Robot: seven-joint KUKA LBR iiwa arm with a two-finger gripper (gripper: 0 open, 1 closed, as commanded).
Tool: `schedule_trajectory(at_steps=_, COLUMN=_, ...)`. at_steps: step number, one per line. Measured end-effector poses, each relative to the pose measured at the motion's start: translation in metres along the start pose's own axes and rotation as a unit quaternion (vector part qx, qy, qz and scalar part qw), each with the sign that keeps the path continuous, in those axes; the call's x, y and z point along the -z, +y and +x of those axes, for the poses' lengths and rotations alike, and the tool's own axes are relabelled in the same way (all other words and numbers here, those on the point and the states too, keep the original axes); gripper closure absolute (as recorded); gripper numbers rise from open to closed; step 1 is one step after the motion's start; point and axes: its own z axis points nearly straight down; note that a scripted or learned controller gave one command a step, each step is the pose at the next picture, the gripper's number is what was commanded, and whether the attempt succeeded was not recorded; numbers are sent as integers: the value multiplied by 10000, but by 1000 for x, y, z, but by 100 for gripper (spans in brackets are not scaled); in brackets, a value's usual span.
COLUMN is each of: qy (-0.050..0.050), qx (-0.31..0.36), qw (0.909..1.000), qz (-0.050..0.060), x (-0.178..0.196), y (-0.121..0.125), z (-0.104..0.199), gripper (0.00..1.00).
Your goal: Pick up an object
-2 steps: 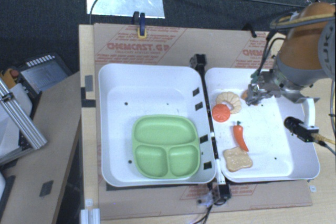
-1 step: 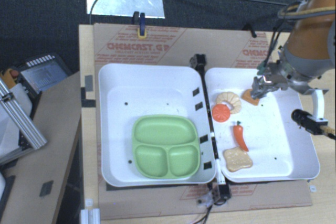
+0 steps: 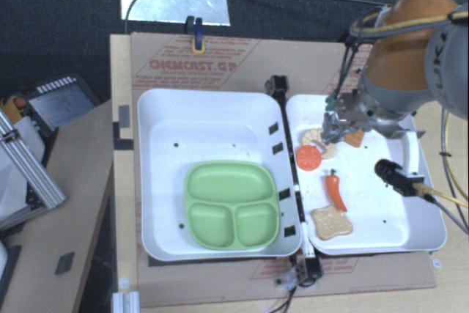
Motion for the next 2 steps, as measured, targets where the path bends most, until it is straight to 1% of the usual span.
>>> schedule_trajectory(at_steps=1, qy=-3, qx=-4, qw=10000, qz=1, x=-15, y=-11, z=47, gripper=100)
schedule_trajectory(at_steps=2, qy=-3, qx=-6, qw=10000, qz=10, x=-17, y=-35, z=89, gripper=100)
